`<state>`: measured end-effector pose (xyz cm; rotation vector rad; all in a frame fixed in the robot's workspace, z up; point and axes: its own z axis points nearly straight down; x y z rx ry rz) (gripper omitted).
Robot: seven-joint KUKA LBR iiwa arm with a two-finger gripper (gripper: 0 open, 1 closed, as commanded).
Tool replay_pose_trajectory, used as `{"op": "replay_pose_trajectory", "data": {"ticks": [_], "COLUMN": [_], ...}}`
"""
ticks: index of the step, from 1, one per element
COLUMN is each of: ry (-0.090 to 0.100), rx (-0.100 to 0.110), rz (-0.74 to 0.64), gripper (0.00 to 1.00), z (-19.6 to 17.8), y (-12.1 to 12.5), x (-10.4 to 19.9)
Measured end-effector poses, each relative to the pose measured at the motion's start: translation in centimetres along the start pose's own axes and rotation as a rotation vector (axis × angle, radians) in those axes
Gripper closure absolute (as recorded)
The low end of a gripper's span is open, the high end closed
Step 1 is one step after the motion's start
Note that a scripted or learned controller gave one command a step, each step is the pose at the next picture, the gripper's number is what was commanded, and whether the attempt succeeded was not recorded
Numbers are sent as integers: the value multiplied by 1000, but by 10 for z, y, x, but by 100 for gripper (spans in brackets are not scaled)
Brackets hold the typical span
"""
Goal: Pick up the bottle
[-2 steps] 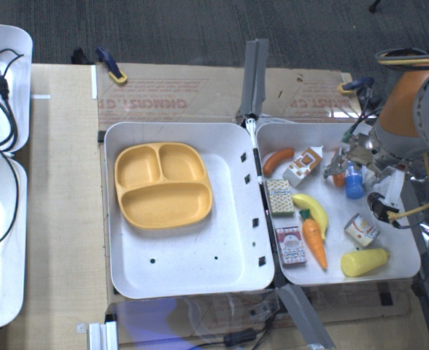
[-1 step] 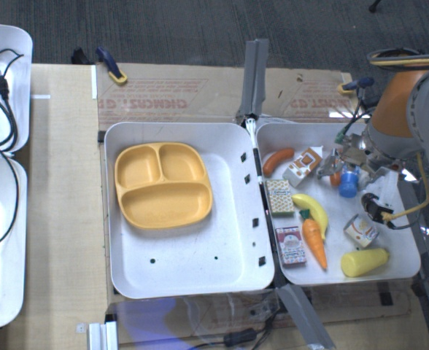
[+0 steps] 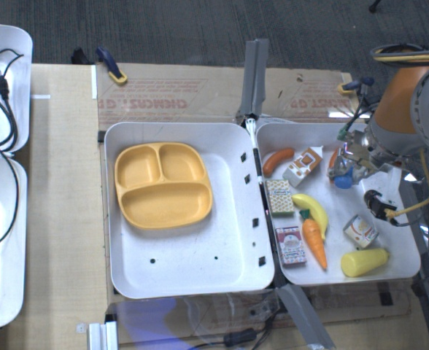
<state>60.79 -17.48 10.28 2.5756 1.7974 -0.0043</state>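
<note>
nearest, yellow plastic bottle (image 3: 363,262) lies beside orange carrot (image 3: 314,243); tool (image 3: 348,168) above, grip state indeterminable; approach squarely across bottle's width.

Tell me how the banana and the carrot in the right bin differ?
The banana is yellow and curved; the carrot is orange, straight and tapers to a point. The banana lies nearer the bin's middle, the carrot just below it, pointing toward the bin's near edge. Both lie flat, touching end to end.
</note>
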Motion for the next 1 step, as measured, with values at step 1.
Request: {"op": "replay_pose_trajectory", "data": {"ticks": [1], "ry": [0], "rx": [2], "rz": [4], "gripper": [100], "z": [-132], "y": [-79], "x": [17]}}
